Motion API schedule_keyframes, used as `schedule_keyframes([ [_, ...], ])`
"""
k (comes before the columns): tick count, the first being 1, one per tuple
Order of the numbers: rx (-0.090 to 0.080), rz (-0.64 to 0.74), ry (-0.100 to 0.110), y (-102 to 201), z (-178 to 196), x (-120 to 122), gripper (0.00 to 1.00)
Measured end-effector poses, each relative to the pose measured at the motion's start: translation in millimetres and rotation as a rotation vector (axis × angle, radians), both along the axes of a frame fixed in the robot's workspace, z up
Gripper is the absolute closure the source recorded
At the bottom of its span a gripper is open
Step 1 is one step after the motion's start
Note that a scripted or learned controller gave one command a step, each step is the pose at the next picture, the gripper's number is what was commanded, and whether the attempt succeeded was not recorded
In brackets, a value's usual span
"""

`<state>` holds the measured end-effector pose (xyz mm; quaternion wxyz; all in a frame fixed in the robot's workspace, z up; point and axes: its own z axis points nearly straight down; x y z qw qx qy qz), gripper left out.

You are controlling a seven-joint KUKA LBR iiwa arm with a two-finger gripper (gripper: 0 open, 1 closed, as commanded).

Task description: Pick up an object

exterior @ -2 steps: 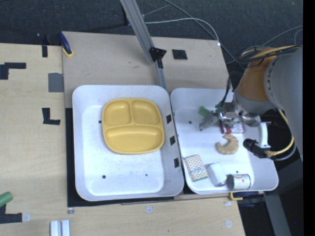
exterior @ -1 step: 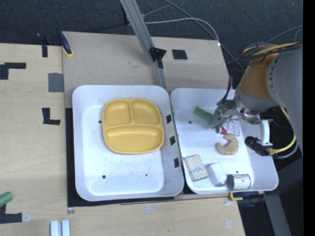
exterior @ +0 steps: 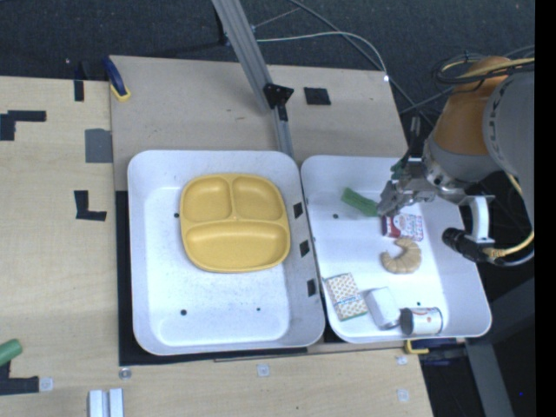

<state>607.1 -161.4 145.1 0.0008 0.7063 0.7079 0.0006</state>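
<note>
A: Start big. What is on the bench?

B: Two white bins side by side. The left bin [exterior: 152, 259] carries a yellow divided plate [exterior: 234, 222]. The right bin [exterior: 460, 307] carries the small stuff, and the arm [exterior: 486, 137] comes in over its edge from about three o'clock.

A: And the gripper?

B: The gripper [exterior: 393, 200] hangs low over the upper middle of the right bin, pointing down and a little toward nine o'clock. Whether its tips are spread or pressed together I cannot tell; they blur into dark metal. I see nothing pinched between them.

A: Which thing lies nearest?

B: Two are close. A green strip [exterior: 357, 201] lies just beside the tips at nine o'clock, its long axis running from ten to four. A red and white packet [exterior: 407, 227] lies just under the tips at five o'clock, partly hidden by the wrist.

A: The rest?

B: A tan croissant-shaped piece [exterior: 402, 257] sits at six o'clock, beyond the packet. Farther down lie a checked sachet [exterior: 343, 294] and a small white cup on its side [exterior: 423, 321].

A: Your guess?

B: The green strip or the packet looks like the target; a short drop would likely reach either.
</note>
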Motion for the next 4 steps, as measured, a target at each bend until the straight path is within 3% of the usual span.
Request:
schedule_keyframes([
  [2, -0.001, 0.0, -0.003, -7, 100, 3, 1.0],
  [4, 0.001, 0.003, 0.005, 91, 78, -17, 1.0],
])
